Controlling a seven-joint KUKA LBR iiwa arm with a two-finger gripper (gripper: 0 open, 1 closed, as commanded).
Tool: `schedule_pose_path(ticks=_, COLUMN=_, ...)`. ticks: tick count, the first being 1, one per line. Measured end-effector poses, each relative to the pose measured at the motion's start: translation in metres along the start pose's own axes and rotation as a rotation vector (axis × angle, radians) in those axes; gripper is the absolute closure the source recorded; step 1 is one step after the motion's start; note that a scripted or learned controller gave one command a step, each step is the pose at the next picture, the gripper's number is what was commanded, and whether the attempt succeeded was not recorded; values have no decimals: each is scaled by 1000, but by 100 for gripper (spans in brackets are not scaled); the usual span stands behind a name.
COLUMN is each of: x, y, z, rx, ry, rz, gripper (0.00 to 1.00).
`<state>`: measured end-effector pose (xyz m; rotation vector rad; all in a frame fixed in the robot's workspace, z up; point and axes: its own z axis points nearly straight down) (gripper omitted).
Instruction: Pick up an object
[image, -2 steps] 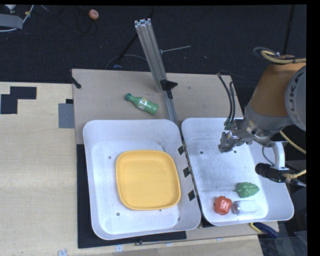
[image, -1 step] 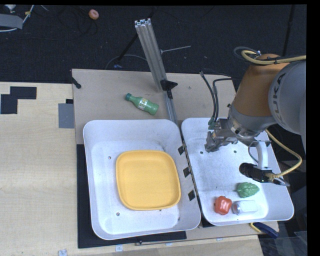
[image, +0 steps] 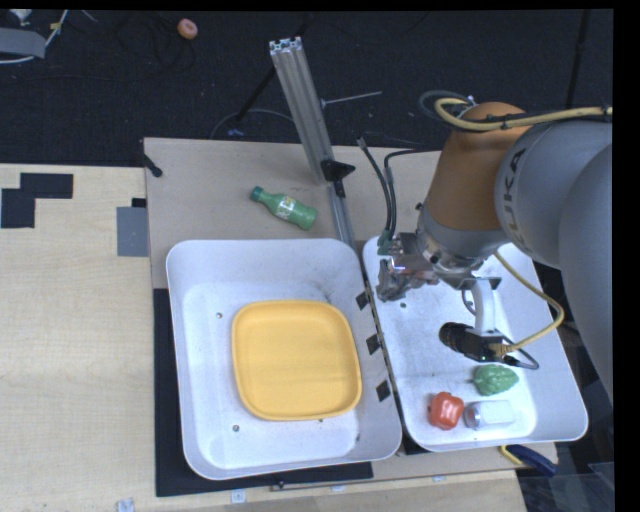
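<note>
Gripper (image: 398, 272) low over right bin's (image: 560, 425) far-left corner, nothing visibly held, opening hard to tell tbh. Candidates near front edge: red pepper toy (image: 446, 410), green lump (image: 495, 379), clear-ish block (image: 490, 414). Probably light, hard plastic, bit slippery; pinch pepper across middle.

green bottle (image: 284, 207) on bench, metal rail (image: 308, 107)
</note>
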<state>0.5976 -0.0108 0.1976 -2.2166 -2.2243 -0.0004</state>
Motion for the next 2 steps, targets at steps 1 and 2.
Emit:
schedule_pose_path(ticks=1, x=46, y=0, z=-7, rx=-1, ry=0, rz=0, gripper=100)
schedule_pose_path(ticks=2, x=95, y=9, z=-12, rx=-1, ry=-1, rz=1, gripper=100)
